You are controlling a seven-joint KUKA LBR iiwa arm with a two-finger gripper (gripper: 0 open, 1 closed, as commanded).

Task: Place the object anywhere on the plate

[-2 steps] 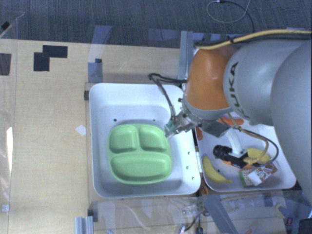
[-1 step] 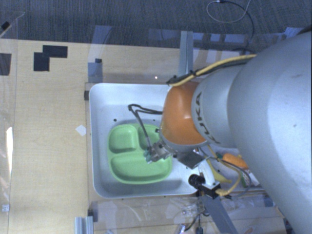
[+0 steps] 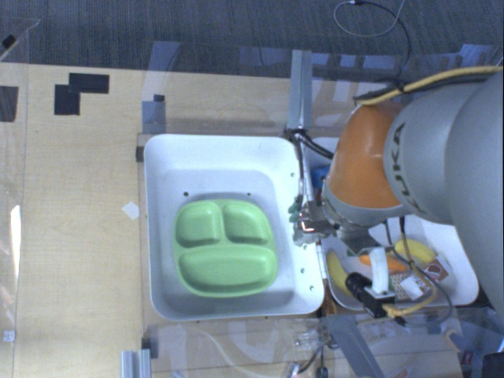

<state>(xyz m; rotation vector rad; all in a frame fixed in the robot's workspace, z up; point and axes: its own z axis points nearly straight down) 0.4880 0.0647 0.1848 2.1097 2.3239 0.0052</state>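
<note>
Gripper (image 3: 309,225): centre-right, over the wall between the bins; jaw state cannot be told.
Arm (image 3: 425,148): covers most of the right bin (image 3: 465,278), likely reaching down to pick.
Object: probably among yellow items (image 3: 337,270), lower right.
Plate (image 3: 226,247): green, divided, left bin (image 3: 213,160), awaiting delivery.

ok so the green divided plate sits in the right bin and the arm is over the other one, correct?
Not quite. The camera view shows the green divided plate in the left white bin, not the right. The grey arm with the orange band is over the other one, the right white bin.
</note>
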